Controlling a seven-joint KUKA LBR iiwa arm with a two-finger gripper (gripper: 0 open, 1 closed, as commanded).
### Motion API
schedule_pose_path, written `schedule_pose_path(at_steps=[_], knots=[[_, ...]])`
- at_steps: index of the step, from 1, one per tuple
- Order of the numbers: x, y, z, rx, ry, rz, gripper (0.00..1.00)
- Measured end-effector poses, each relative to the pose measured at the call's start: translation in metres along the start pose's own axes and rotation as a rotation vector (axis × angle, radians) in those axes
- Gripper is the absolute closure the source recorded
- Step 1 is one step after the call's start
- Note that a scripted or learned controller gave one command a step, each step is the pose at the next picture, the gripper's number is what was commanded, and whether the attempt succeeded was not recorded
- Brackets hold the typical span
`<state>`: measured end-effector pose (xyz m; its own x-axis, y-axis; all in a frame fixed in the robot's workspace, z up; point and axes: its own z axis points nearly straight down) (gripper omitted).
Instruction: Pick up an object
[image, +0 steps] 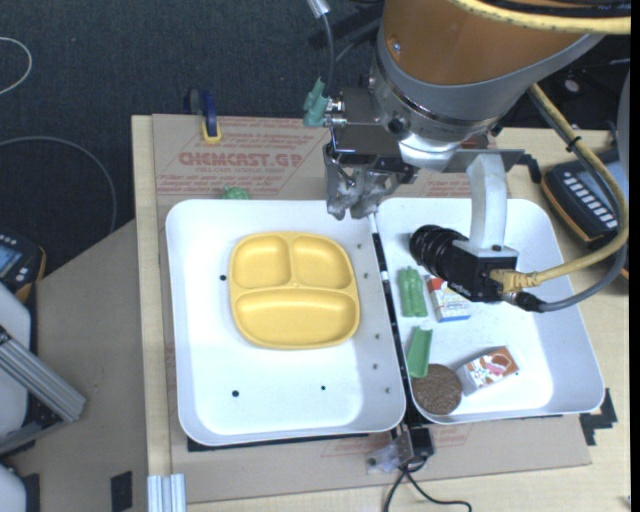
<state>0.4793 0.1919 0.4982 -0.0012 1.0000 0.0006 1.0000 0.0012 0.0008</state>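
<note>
A yellow divided plate (295, 290) lies in the left bin (200, 330). The right bin (560, 350) holds a green bar (411, 292), a second green piece (418, 352), a brown round disc (437, 390), a red and white packet (488, 368) and a small red, white and blue box (450, 302). My gripper (355, 200) hangs over the back end of the rim shared by the two bins, just beyond the plate's far right corner. Nothing shows in its grasp.
A black cylinder on a white bracket (455, 262), with a yellow cable, hangs from the arm over the right bin's back half. Both bins rest on a cardboard sheet (240, 155). A handheld controller (585, 200) lies at the right.
</note>
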Motion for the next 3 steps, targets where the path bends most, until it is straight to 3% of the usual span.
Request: schedule_pose_path(at_steps=[1,2,3], knots=[[-0.082,0.0,0.01,0.003,-0.002,0.011,1.0],[-0.014,0.012,-0.039,-0.005,0.003,-0.006,1.0],[0.036,-0.001,-0.037,-0.001,0.001,-0.005,1.0]])
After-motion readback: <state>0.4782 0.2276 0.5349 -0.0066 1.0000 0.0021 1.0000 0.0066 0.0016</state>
